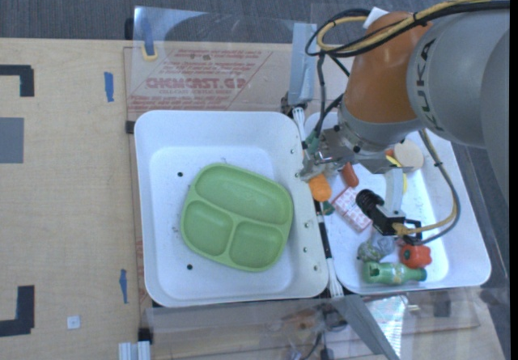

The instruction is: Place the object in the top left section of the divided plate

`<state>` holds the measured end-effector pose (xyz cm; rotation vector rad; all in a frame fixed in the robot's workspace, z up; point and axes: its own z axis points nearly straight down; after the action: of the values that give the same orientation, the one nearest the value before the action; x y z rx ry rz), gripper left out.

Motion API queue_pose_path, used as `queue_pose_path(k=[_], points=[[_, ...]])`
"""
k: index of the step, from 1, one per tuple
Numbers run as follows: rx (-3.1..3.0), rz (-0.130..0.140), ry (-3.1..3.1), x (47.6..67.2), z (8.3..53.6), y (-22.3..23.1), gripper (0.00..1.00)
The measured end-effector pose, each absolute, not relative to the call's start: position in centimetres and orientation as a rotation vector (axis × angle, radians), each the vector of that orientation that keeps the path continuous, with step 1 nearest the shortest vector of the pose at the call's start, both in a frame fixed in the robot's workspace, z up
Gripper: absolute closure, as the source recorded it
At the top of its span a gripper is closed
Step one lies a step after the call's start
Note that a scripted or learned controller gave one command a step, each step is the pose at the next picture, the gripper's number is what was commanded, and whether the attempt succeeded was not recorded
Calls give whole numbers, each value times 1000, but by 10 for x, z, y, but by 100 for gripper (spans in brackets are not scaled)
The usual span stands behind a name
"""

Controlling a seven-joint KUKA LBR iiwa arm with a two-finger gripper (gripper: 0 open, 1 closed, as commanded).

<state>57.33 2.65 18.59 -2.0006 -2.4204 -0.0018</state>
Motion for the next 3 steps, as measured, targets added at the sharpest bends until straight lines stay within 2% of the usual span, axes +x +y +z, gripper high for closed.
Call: queue_pose_path(k=[1, 2, 3], points=[[-1817, 2, -2560, 527, 198, 79, 100], [-1818, 2, -2559, 527, 198, 78, 0], [-1822, 0, -2558, 528, 208, 78, 100]])
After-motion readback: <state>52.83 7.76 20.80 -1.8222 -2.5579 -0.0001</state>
